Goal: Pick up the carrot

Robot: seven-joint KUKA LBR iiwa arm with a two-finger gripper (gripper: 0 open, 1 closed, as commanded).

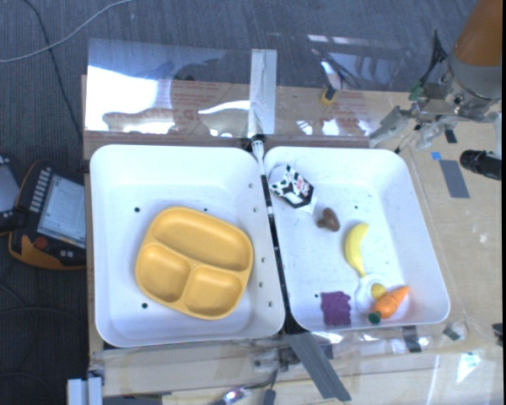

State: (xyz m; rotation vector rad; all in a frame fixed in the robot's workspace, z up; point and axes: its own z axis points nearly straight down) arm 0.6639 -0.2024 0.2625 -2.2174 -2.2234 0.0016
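1. The carrot (392,301) is orange with a green tip.
2. The banana (356,247) is yellow.
3. The divided plate (194,261) is a mustard yellow.
4. The toy cow (291,186) is white with black patches.
5. The small block (336,307) is purple.
6. The small lump (328,219) is brown.
7. Both bins (118,226) are white.
8. The arm (479,32) is grey with an orange band.

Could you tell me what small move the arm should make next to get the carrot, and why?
Probably swing the claw in over the right bin toward its near corner: the carrot lies there beside the fried egg and banana, while the claw sits outside the bin's far edge.
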